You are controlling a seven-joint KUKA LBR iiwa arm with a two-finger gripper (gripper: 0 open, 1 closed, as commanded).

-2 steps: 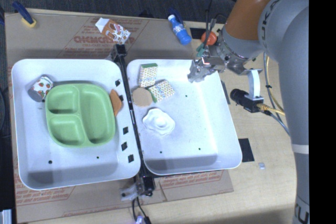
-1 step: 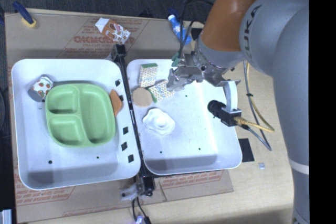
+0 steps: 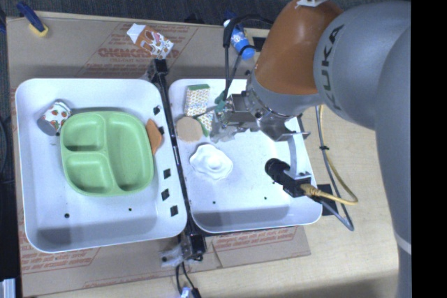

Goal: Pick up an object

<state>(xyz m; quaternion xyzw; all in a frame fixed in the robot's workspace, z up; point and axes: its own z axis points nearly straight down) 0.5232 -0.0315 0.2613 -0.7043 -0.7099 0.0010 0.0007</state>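
Camera view from above, at a slant: my arm reaches in from the right, with its orange band over the far edge of the right bin. My gripper is low in that bin's far left part. I cannot tell whether it is spread or pressed together, and nothing I can see shows it pinching anything.

The things I could pick lie close by. A green-and-white packet lies in the bin's far left corner, just beside my gripper, and a patterned green edge of it shows right at my tip. A tan disc lies flat against the bin's left wall, next to the packet and just left of my gripper. A white crumpled piece sits nearer the camera than my gripper, near it but apart from it.

The left bin bears a green divided tray that covers much of its floor. An orange piece is wedged between the tray's right rim and the bin wall. A crumpled wrapper lies at the tray's far left corner, touching it.

Both bins stand on a cardboard sheet. Another small wrapper lies on the sheet behind the left bin.
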